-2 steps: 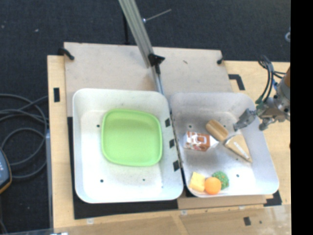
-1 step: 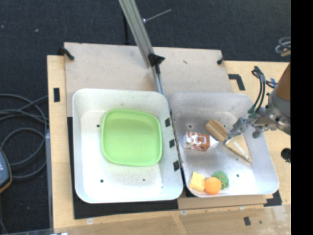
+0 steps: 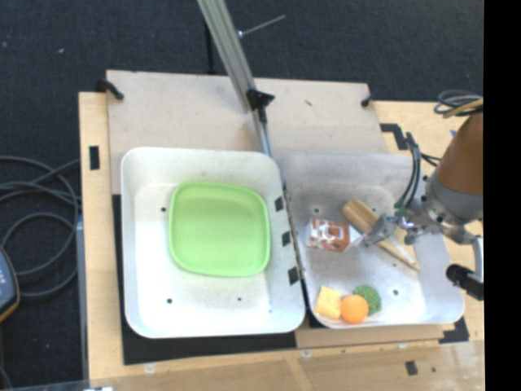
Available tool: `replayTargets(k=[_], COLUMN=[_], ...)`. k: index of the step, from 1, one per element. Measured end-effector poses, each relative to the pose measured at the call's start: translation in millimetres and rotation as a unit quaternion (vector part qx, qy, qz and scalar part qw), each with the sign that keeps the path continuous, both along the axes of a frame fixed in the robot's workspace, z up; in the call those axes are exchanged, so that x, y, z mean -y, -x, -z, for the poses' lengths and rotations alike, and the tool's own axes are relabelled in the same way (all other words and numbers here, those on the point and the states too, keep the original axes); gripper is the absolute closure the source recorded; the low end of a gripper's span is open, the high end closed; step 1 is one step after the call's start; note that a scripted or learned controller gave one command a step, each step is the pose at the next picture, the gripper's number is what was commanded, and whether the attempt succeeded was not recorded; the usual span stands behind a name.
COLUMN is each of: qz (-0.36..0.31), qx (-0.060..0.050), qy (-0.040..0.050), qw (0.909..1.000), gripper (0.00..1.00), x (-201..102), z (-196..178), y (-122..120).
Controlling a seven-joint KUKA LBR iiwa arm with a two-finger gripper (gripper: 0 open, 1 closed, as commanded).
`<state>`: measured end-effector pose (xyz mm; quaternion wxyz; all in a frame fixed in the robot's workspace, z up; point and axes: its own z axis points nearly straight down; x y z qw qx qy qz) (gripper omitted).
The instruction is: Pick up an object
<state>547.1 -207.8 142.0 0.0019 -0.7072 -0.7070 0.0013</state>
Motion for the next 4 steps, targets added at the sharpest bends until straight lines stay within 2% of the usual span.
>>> replayTargets(k=[1, 2, 4], qz=[0.001, 0.001, 0.000], qx=[0.004, 0.006, 0.005], qy=[0.0020, 0.0021, 0.0012], qw=[1.0000, 1.0000, 1.0000], gripper=[0.00, 1.00, 1.00], x=[1.9, 2.3, -2.7], z=[40.0, 27.9, -69.2], y=[-0.9, -1.7, -10.2])
